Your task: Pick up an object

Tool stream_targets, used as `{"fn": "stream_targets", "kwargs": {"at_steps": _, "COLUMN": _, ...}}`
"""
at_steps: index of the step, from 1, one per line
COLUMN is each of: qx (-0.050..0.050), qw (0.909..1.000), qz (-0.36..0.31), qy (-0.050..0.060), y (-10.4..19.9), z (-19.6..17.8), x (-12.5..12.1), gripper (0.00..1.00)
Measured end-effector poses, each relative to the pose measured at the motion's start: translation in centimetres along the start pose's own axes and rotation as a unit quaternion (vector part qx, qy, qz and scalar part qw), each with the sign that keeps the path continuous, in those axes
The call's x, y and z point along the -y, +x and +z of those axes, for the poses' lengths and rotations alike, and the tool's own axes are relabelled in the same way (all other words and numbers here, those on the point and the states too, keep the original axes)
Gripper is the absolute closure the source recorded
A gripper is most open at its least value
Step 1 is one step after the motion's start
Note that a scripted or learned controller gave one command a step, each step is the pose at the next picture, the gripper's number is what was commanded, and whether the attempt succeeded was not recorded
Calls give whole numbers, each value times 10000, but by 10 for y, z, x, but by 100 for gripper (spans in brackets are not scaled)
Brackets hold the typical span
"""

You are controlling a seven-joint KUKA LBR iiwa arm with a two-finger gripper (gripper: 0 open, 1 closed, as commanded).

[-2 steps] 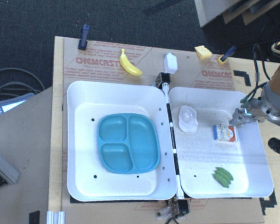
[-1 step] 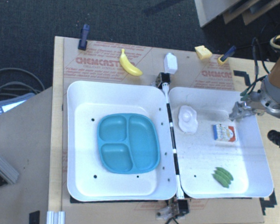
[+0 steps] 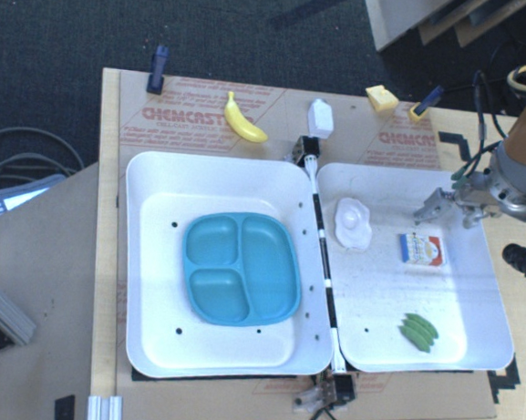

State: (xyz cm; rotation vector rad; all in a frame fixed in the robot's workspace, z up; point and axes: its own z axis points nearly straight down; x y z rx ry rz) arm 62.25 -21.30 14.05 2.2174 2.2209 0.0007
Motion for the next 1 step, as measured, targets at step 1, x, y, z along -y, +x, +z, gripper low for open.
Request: {"fn": "stream_targets", "kwargs": {"at_steps": 1, "qx": -12, "qw": 10000, "qz": 7, "qy": 20, "y": 16, "z": -9, "x": 36, "gripper": 0}}
